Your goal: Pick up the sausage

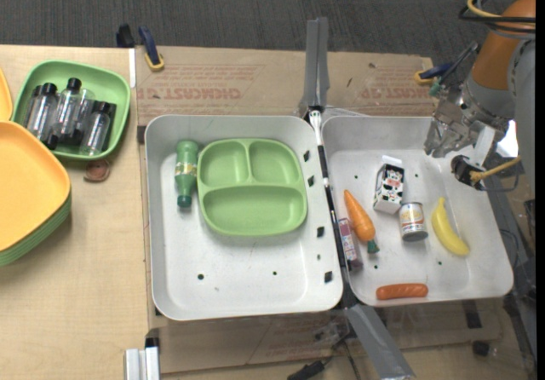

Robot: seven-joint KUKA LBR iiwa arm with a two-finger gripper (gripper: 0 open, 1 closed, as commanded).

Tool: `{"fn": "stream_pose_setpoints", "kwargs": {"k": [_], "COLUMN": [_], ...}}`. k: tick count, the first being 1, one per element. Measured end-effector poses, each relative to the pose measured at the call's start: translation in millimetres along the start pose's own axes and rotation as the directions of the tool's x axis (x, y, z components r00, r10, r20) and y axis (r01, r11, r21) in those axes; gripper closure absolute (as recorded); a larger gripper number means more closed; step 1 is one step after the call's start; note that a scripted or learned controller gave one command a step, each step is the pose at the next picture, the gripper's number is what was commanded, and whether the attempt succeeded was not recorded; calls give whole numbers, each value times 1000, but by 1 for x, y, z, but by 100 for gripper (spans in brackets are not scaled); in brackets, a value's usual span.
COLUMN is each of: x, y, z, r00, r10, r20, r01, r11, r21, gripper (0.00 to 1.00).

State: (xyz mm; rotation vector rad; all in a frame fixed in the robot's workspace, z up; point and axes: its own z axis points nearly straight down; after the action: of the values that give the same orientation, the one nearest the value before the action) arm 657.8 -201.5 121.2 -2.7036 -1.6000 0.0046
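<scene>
The sausage (401, 290) lies flat near the front edge of the right bin (485, 285), by itself. Further back in that bin are a carrot (359, 215), a small can (413, 221), a banana (449, 229) and a little white carton (390, 187). A thin purple thing lies just beside the carrot; what it is cannot be told. The gripper (444, 141) hangs over the far right corner of this bin, well apart from the sausage. Nothing is seen in it, and how wide it stands cannot be told. The left bin (247, 289) holds a green plate (252, 186) and a green bottle (186, 172)
</scene>
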Motion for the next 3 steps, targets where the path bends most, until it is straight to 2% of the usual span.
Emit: {"fn": "stream_pose_setpoints", "kwargs": {"k": [1, 2, 3], "x": [-9, -11, -25], "y": [6, 0, -7], "z": [-73, 4, 30], "r00": [986, 837, 850], "r10": [164, 547, 527], "r20": [0, 1, -1], "r01": [-164, -547, -527], "r11": [986, 837, 850], "r21": [0, 3, 5], "gripper": [100, 100, 100]}}
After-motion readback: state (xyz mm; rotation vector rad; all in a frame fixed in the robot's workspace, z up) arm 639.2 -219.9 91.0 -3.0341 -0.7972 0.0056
